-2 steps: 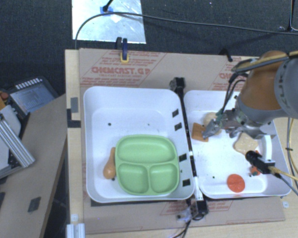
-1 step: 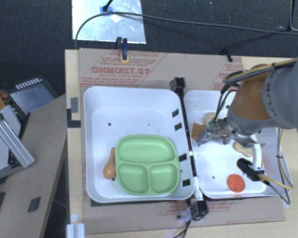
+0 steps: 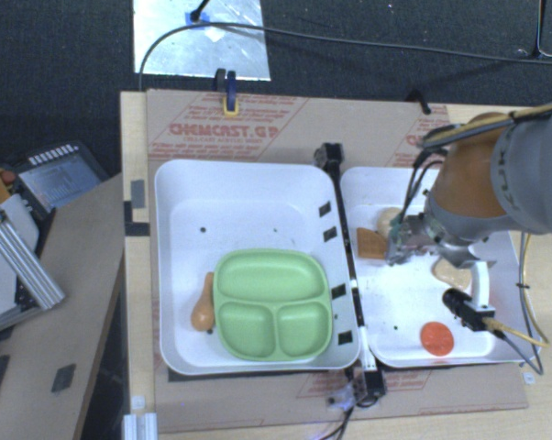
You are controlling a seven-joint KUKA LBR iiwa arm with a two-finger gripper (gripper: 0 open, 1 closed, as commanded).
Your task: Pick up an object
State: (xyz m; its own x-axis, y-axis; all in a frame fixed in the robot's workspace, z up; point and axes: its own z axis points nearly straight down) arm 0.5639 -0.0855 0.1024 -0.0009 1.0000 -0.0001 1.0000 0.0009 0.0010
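Fingers unreadable under gripper (image 3: 397, 243), low in right bin (image 3: 386, 333) by tan wedge (image 3: 371, 244), pale items partly hidden beneath arm (image 3: 496, 177), orange disc (image 3: 436, 338) near front; left bin (image 3: 180, 246) with green divided tray (image 3: 271, 302), tan pear-shaped piece (image 3: 204, 304) alongside.

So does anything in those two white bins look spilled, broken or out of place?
Nothing stands out. The green tray lies flat in the left bin with an orange-tan item beside it; the right bin holds scattered small objects, none visibly damaged.
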